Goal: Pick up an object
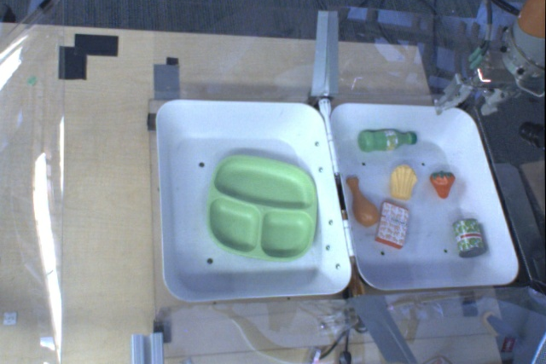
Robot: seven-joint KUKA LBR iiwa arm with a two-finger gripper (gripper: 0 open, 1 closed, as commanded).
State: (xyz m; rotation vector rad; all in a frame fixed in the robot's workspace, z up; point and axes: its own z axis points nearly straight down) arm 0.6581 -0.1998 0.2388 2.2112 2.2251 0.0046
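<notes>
The gripper (461, 91) sits at the far right, above the back right corner of the right bin (490, 264), and it is small and blurred among cables and shiny metal; whether it is open or closed, or has hold of anything, I cannot tell. The arm (527, 43) behind it is cut off by the right edge, so just a grey wrist and a sliver of the orange band show. Six small things lie apart from each other on the floor of the right bin, all clear of the gripper: a green bottle (386, 139) on its side near the back wall, a yellow piece (403, 181) that looks like corn below it, a strawberry (441, 182) to its right, a brown drumstick (361, 203) close to the divider, a red and white packet (393, 224) tilted just beside the drumstick, and a green can (468, 237) lying toward the front right, its label too small to read. The left bin (183, 141) holds a green divided plate (260, 206), set at a slant, with one long section and two smaller ones. A metal post (325, 55) stands behind the seam where the two bins meet. The bench (77, 183) on the left lies under a clear sheet whose glare washes out part of the wood, and two black marks (85, 53) show near its back left corner.
</notes>
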